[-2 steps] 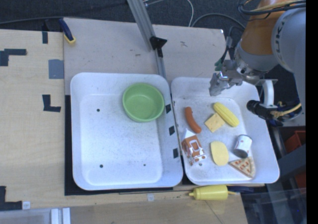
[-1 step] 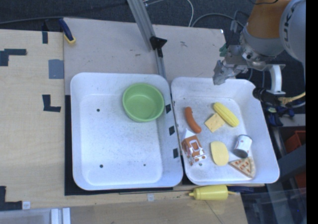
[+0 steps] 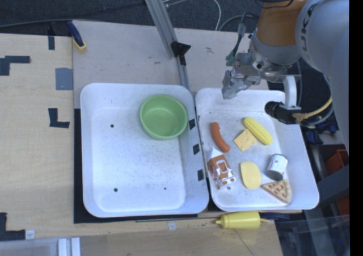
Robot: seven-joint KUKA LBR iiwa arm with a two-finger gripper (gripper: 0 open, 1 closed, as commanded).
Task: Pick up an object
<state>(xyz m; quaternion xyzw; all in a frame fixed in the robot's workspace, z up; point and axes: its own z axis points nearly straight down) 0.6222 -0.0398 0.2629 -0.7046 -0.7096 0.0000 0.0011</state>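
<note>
My claw (image 3: 233, 85) hangs over the right bin's (image 3: 295, 135) back edge, nothing held, grip unclear; sausage (image 3: 219, 136) lies nearest.

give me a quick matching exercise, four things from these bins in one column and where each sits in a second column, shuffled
Things:
1. green bowl
2. corn cob
3. pizza slice
4. yellow bottle

Places:
a. on the bench just outside the right bin's near edge
b. in the left bin, near its far right corner
c. near corner of the right bin, beside the small can
d. right bin, next to the cheese wedge

Pairs: 1-b, 2-d, 3-c, 4-a
</note>
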